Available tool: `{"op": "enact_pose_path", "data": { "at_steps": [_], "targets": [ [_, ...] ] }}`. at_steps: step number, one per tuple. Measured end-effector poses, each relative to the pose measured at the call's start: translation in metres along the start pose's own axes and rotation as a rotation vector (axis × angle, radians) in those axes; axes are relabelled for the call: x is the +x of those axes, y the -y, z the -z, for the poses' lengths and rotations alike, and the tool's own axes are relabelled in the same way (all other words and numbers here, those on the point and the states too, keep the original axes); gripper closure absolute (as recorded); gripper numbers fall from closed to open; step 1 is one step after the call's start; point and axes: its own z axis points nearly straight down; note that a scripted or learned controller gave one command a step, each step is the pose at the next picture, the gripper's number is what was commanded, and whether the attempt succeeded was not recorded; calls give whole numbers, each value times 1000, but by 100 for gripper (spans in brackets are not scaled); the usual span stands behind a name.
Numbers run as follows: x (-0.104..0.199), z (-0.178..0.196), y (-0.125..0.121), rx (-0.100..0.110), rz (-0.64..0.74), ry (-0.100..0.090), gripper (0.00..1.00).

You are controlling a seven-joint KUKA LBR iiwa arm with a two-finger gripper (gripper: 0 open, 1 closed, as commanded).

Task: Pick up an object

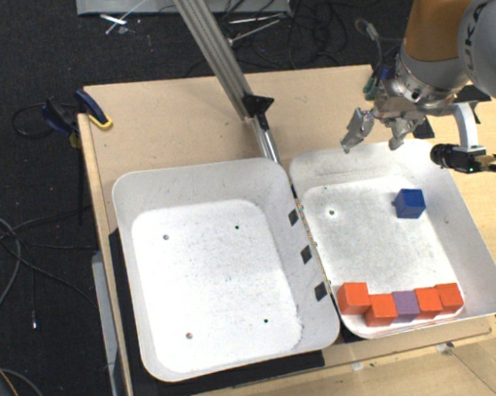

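Note:
My gripper hangs over the far edge of the right bin, its two fingers spread open with nothing between them. A blue cube sits in the right bin's upper right part, below and slightly right of the gripper. Along the bin's near edge lies a row of blocks: an orange block at the left, another orange block, a purple block, and two more orange blocks.
The left bin lies beside the right one. A metal pole slants down to the gap between the bins. A blue-and-yellow clamp rests at the bench's far left corner.

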Motion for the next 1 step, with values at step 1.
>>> {"op": "enact_pose_path", "data": {
  "at_steps": [1],
  "targets": [
    [-61,-58,-2,5,-8,0,0]
  ]
}}
